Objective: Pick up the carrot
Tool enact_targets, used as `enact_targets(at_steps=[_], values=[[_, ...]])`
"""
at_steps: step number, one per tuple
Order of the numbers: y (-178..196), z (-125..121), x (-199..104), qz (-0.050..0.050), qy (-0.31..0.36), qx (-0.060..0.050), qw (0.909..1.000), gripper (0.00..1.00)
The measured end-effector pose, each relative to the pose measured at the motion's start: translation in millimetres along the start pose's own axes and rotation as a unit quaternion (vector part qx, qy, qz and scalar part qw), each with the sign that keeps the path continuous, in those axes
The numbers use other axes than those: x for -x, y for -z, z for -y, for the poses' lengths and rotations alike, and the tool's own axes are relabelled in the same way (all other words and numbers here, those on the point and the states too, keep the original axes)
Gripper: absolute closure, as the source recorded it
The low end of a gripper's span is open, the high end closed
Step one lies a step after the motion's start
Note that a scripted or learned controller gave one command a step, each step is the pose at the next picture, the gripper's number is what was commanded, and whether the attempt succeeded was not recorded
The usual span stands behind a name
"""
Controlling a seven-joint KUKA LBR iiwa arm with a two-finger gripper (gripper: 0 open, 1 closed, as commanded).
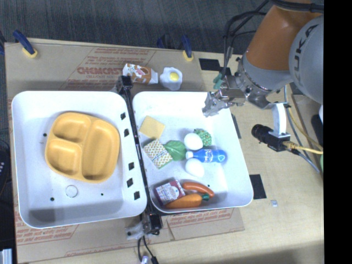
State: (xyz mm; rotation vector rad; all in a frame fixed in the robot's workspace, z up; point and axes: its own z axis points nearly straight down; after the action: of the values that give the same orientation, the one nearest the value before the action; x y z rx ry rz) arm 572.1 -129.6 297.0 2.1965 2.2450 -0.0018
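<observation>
Carrot lies at the near edge of the right bin, stretched roughly left to right, its green end pointing right. A red sausage lies touching its far side, and a small red-and-white packet sits just to the left of the sausage, above the carrot's blunt end.

The gripper hangs over the far right part of the same bin — well apart from the carrot, with most of the bin's contents between them. Nothing is between its fingers; whether the jaws stand apart or together cannot be told from this angle. The grey arm with its orange band comes in from the upper right.

In the middle of the right bin sit a yellow cheese wedge, a patterned block just nearer than it, a green leaf beside that, two white eggs, a green netted piece touching the upper egg, and a blue bottle lying on its side between the eggs.

The left bin holds a yellow divided tray. Beyond the bins, on the cardboard sheet, rest a small brown-and-white carton and a white-and-yellow toy — both outside the bins.
</observation>
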Motion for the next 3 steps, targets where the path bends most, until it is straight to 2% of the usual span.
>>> enact_targets(at_steps=[1,2,3], values=[[-24,24,70,0.0,0.033,-0.001,0.9994,1.0],[-46,87,79,-0.001,-0.013,-0.002,0.9999,1.0],[-37,97,70,-0.001,0.145,-0.001,0.9895,1.0]])
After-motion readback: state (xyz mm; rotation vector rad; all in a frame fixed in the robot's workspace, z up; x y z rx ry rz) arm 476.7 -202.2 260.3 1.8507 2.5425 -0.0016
